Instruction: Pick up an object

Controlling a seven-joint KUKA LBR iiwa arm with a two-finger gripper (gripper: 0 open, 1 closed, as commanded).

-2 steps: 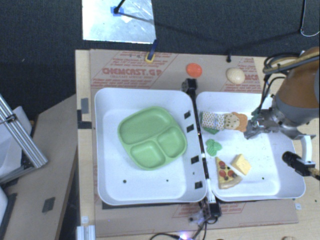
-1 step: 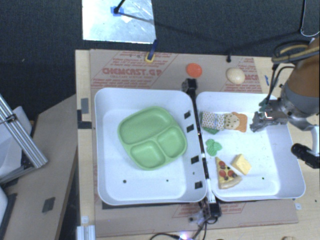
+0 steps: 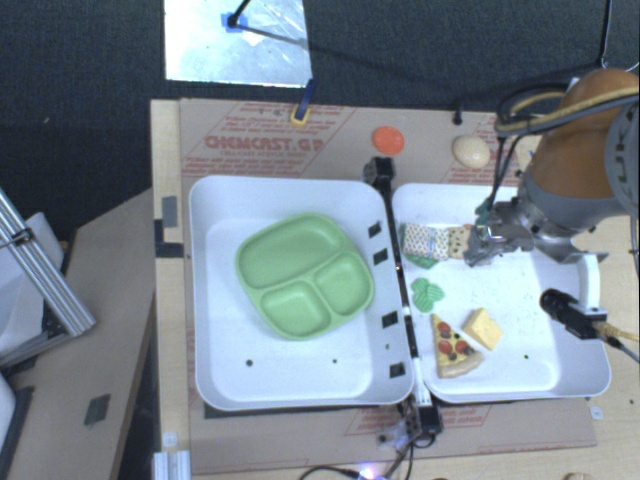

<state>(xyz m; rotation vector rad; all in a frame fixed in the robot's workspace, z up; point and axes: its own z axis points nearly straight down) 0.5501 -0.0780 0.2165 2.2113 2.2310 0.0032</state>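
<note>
In the right bin (image 3: 575,373), toward its upper-left corner, a small packet (image 3: 432,239) is found lying flat: rectangular, pale wrapper, printed with green and speckled tan patches, soft and slightly crumpled in appearance. The gripper (image 3: 478,243) is seen at the packet's right end, low over the bin floor; whether its fingers are apart or together cannot be told, and no object is visibly clamped between them.

Also listed in the right bin: a green leaf-shaped piece (image 3: 428,292), flat with lobed edges; a toy pizza slice (image 3: 455,347), triangular, tan crust with red dots; a yellow cheese wedge (image 3: 485,328), blocky and smooth, just beside the slice.

In the left bin (image 3: 215,368): a light green divided tray (image 3: 304,274), smooth plastic, rounded corners, three compartments.

On the cardboard beyond the bins: an orange disc (image 3: 388,140) and a beige egg-shaped item (image 3: 471,151).
</note>
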